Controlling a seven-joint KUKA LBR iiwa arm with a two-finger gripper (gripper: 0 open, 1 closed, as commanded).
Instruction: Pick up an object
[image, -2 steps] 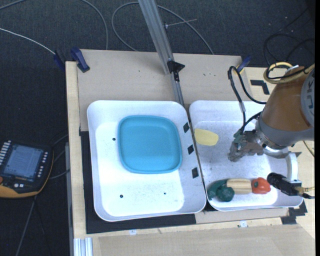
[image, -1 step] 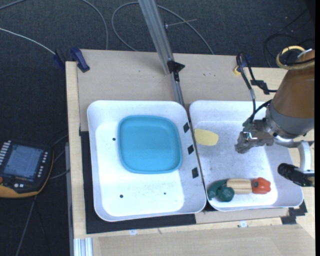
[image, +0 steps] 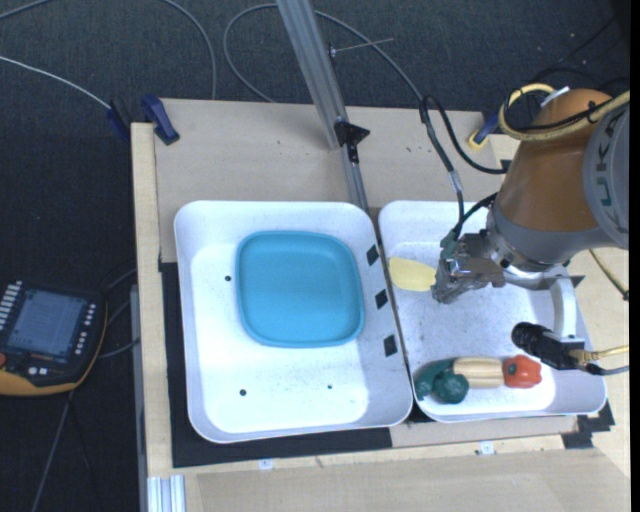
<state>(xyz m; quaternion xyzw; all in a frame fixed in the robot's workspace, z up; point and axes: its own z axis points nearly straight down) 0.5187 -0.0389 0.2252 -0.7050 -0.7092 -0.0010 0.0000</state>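
On the desk (image: 250, 140), two white bins sit side by side. Left bin (image: 200, 400) contains a blue plate (image: 298, 287). Right bin (image: 420, 225) contains the arm (image: 555, 190), with the tool (image: 448, 285) lowered just beside a yellow piece (image: 409, 273); tool opening cannot be determined. Near the front wall lie a tan piece (image: 478, 372), a green piece (image: 442, 383) and a red piece (image: 521, 371).

The arm (image: 560, 150) runs off the right edge and covers the right bin's (image: 430, 330) far corner. The yellow piece (image: 408, 272) is partly hidden behind the gripper (image: 452, 285). The surface (image: 250, 150) is cut off below.
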